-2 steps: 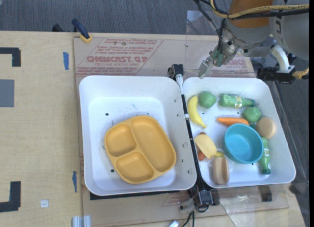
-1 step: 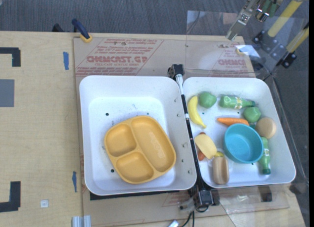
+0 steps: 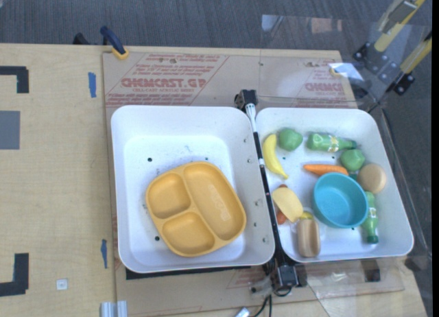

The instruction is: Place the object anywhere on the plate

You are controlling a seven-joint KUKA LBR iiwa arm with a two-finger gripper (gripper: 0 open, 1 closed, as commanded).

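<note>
- Gripper opening cannot be told: what seems to be it sits blurred at the top right corner, well apart from both bins.
- Yellow three-part plate lies in the left bin.
- Banana, carrot, blue bowl and hot dog lie in the right bin, among other toy food.
</note>
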